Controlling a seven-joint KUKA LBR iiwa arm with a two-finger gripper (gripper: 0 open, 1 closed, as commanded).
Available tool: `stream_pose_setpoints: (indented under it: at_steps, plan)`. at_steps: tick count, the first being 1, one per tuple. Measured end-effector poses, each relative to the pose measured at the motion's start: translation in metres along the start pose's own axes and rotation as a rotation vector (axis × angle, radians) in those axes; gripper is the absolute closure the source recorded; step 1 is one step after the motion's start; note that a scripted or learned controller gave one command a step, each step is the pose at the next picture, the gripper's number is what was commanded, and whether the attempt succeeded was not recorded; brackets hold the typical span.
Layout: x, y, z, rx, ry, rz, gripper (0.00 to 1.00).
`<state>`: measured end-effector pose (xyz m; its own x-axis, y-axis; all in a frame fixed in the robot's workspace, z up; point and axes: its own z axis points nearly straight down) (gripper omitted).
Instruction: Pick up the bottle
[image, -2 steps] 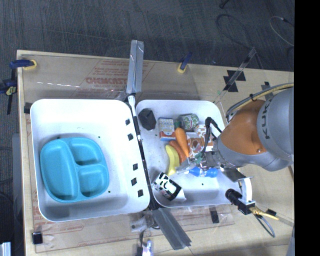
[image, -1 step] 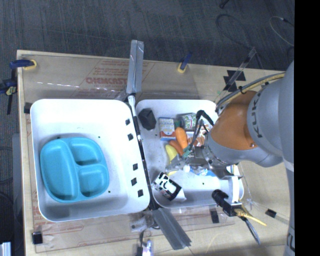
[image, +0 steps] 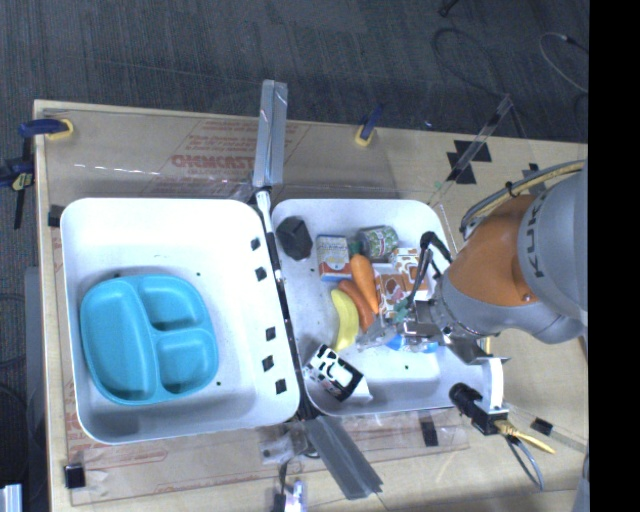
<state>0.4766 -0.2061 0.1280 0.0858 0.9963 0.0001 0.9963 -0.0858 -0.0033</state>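
A clear plastic bottle (image: 378, 334) with a bit of blue at its end lies on its side in the right bin (image: 420, 385), just right of the banana (image: 345, 315) and carrot (image: 365, 283). My gripper (image: 413, 325) is down in this bin at the bottle's right end, touching or nearly touching it. The wrist hides the contact. The grey arm with its orange band (image: 490, 265) reaches in over the bin's right wall.
The right bin also holds a black lump (image: 293, 237), a small carton (image: 332, 252), a green can (image: 378, 240), a red-and-white packet (image: 402, 275) and a black-and-white object (image: 333, 371). A blue divided plate (image: 147, 338) lies in the left bin (image: 120, 225).
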Motion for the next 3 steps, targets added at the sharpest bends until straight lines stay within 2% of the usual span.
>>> stream_pose_setpoints:
  at_steps: [1, 2, 3]
  plan:
    - [0.001, 0.0, 0.037, 0.002, 0.002, 0.091, 0.0]
    - [0.014, 0.053, 0.038, 0.004, 0.002, 0.223, 0.0]
    - [0.016, 0.122, 0.038, 0.005, 0.001, 0.242, 0.0]
